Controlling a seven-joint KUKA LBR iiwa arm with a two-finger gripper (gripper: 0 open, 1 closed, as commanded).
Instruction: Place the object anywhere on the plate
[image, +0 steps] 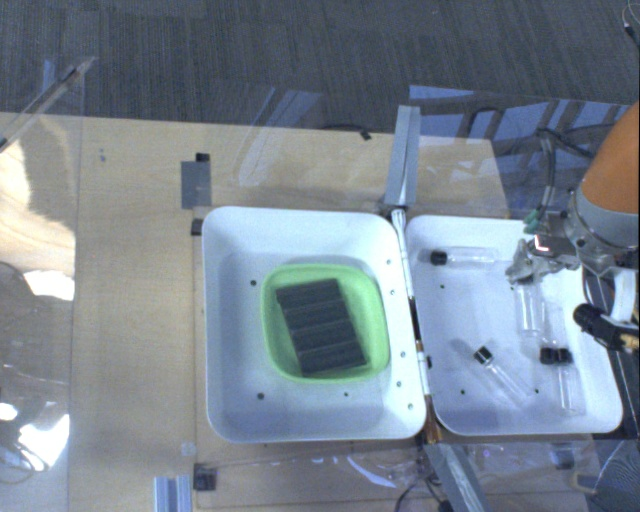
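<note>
Risk: the clear vials (527, 312) are slick, round and near-transparent, so the hand (527, 268) may close on air or roll one aside; whether it is spread or pinching cannot be told. Item: four black-capped clear tubes, scattered in the right bin (440, 415), well apart from the green plate (372, 300) in the left bin.

Readable text: we find none anywhere on the bench.
Green square plastic plate (275, 300): we see no lettering on its rim.
Dark ribbed rectangular block (320, 327) on that plate: we make out only plain ridges, no marks.
Clear glass vials with black caps (462, 258) in the bin right of the plate: we can read no labels; they are too small to tell.
</note>
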